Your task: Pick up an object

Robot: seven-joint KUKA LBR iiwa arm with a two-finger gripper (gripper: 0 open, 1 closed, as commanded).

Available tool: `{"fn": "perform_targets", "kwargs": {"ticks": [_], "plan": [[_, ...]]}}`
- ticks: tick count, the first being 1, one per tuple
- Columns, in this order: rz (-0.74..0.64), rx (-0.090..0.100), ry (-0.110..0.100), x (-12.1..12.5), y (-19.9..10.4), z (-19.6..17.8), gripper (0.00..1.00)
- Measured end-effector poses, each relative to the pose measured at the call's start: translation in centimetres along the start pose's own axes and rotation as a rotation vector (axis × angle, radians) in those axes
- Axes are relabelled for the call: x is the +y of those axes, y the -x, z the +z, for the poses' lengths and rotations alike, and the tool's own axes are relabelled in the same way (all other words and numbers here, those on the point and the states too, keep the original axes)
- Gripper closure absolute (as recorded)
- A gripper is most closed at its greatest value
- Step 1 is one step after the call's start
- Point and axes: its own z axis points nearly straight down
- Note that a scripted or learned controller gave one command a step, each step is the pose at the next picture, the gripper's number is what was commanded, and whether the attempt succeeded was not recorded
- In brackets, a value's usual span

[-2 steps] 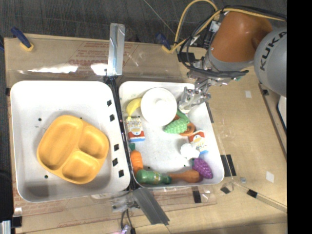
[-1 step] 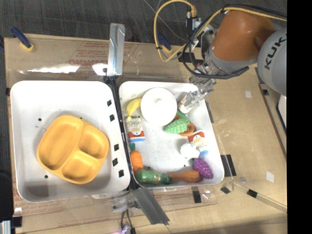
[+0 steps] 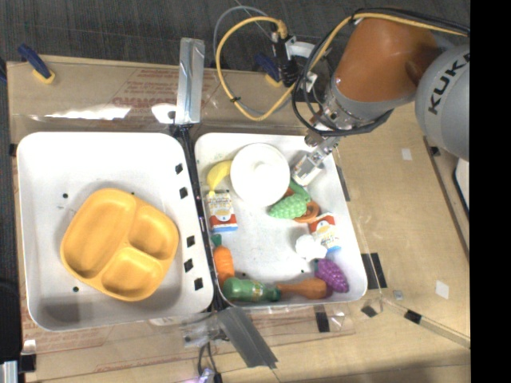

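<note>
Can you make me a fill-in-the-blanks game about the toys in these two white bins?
1. The yellow plastic tray with compartments lies in the ____ bin.
2. The purple toy grape bunch sits near the right bin's ____ right corner.
3. The round white plate lies in the ____ bin, close to the grey two-finger gripper.
4. The orange toy carrot lies against the right bin's ____ wall.

Missing words: left; lower; right; left

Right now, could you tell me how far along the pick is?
Nothing looks picked: the purple grapes, carrot and white plate all lie in the right bin. The gripper sits low at the plate's right edge. The grasp and lift remain.
</note>
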Motion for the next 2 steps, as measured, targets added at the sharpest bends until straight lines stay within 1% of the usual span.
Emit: {"fn": "perform_targets", "kwargs": {"ticks": [1,2], "plan": [[-0.439,0.003,-0.004,0.3,-0.4,1.2,1.0],[-0.746,0.005,-0.006,0.8,-1.2,2.3,1.0]]}}
